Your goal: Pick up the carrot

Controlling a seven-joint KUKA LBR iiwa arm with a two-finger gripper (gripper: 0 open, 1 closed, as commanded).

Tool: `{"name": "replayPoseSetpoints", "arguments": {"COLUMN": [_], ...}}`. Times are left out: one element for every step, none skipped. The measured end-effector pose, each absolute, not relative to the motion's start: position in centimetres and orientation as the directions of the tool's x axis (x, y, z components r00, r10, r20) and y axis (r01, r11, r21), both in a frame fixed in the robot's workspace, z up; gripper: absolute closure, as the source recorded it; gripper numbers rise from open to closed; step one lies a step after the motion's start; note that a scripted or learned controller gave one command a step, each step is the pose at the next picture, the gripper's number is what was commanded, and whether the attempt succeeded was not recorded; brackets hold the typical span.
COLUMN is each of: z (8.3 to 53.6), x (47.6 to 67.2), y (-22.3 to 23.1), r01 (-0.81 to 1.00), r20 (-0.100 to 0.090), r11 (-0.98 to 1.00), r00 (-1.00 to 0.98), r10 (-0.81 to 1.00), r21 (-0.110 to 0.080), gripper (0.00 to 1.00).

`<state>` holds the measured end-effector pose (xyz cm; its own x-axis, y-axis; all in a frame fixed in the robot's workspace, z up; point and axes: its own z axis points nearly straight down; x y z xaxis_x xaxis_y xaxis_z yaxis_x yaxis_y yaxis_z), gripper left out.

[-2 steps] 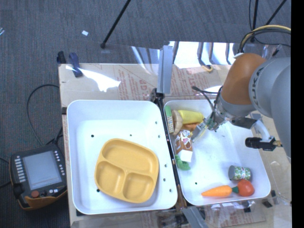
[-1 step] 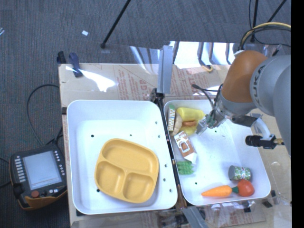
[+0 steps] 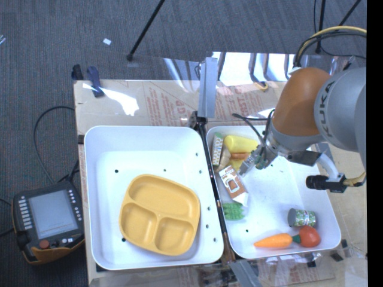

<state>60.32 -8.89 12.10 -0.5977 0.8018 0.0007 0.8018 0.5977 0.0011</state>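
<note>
Camera view, fixed above bench, slant down on both bins. Gripper [image 3: 250, 163] low over far-left part of right bin [image 3: 281, 190], just beside a cluster: yellow item [image 3: 240, 142], orange-red item [image 3: 239, 155], packet with red-and-white label [image 3: 231, 182] directly below-left of tool. Finger state: cannot tell (tips small and blurred against clutter). Nothing seen held.

Carrot [image 3: 274, 241] well apart from tool, down toward near edge of same bin, lying roughly flat, long axis running left-right, thick end just beside or touching tomato-like red item [image 3: 309, 237]. Small green can [image 3: 301, 217] just above that pair. Green item [image 3: 234, 211] between tool and carrot, off to left side.

Left bin [image 3: 108, 154] holding yellow divided tray [image 3: 160, 213]; not involved.

Judged step: reach not yet on target; task essentially at start.

For a good grasp:
- Travel toward near edge of bin, clear of packet and green item.
- Descend over carrot's middle or tapered half (away from red item and can).
- Set closing direction across carrot's short axis.
- Keep off bin's near wall, close by.

Risk, judged: smooth tapered body likely to squirt out if pinched near tip or off-centre.
</note>
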Motion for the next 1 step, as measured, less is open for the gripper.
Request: {"name": "replayPoseSetpoints", "arguments": {"z": [8.52], "x": [50.96], "y": [-9.33], "r01": [0.789], "r20": [0.004], "r11": [0.615], "r00": [-0.615], "r10": [0.789], "r21": [-0.003], "gripper": [1.00]}}
